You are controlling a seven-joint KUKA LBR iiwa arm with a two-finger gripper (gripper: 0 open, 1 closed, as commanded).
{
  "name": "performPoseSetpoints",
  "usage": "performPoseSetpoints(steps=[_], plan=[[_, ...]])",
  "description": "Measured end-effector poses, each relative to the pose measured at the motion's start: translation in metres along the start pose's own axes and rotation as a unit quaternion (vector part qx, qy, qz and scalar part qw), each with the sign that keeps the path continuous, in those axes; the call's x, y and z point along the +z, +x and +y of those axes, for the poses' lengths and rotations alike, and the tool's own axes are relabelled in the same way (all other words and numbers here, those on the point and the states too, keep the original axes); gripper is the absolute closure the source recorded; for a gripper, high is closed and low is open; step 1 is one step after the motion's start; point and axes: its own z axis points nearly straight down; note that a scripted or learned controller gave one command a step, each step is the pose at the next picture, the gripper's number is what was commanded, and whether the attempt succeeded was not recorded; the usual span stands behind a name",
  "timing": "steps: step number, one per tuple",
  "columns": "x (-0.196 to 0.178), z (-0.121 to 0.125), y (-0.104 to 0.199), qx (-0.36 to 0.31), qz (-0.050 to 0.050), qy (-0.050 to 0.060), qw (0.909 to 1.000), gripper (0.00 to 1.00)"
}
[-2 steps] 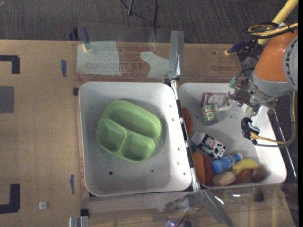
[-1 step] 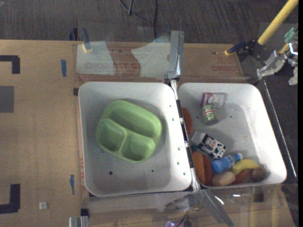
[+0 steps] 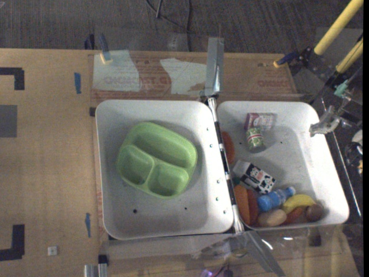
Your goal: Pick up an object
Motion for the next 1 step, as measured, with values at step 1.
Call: performPoseSetpoints(steps=[1], plan=[[0.1392, -0.0091, 0.0458, 0.04, 0.0, 0.0, 0.9992, 0.0]])
